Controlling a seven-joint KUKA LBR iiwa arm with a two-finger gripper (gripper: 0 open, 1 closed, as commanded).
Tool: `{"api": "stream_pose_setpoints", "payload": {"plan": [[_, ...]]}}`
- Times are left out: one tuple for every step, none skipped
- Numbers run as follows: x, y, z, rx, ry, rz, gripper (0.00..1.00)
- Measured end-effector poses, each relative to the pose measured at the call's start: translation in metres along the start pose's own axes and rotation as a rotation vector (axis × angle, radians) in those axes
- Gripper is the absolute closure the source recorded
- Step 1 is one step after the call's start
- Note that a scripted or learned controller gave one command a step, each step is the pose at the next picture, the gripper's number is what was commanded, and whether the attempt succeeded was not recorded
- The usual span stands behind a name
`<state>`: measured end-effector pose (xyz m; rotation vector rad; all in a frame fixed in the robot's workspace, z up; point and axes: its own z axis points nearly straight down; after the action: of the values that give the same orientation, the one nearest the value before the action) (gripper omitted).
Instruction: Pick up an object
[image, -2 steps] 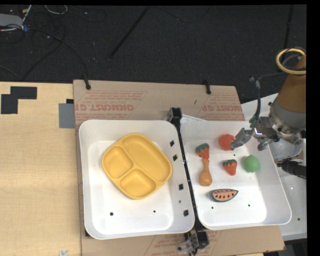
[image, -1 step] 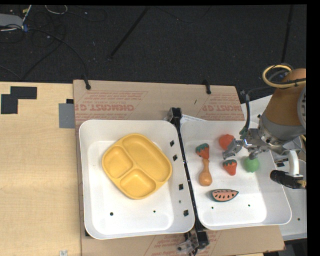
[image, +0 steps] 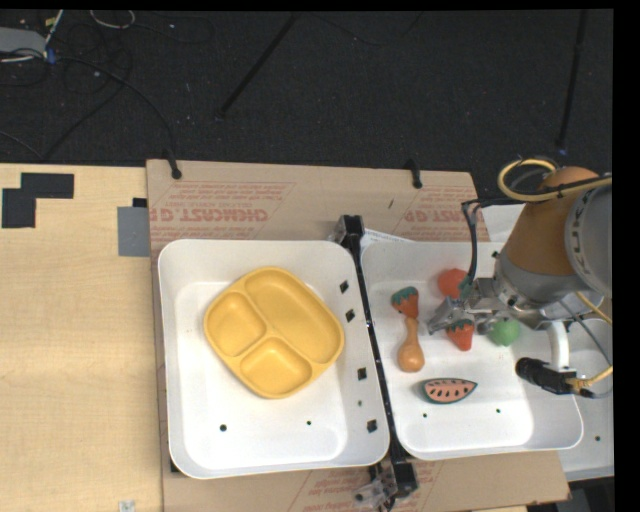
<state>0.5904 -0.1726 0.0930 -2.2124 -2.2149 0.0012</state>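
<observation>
1. Orange-red carrot (image: 460, 333) is lying in the right bin (image: 560, 440), just under your hand (image: 462, 318); you cannot tell how the hand is set.
2. You are probably handling a light, stiff, smooth toy.
3. Take it across the body's middle, away from the green top.

We look down at a slant from above the tabletop (image: 70, 330), perhaps from its 6 o'clock side, on both bins (image: 190, 400).
</observation>
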Motion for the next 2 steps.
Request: {"api": "stream_pose_setpoints", "payload": {"plan": [[0.001,0.0,0.006,-0.004,-0.004,0.0,0.0],[0.0,-0.001,-0.004,-0.003,-0.005,0.002,1.0]]}}
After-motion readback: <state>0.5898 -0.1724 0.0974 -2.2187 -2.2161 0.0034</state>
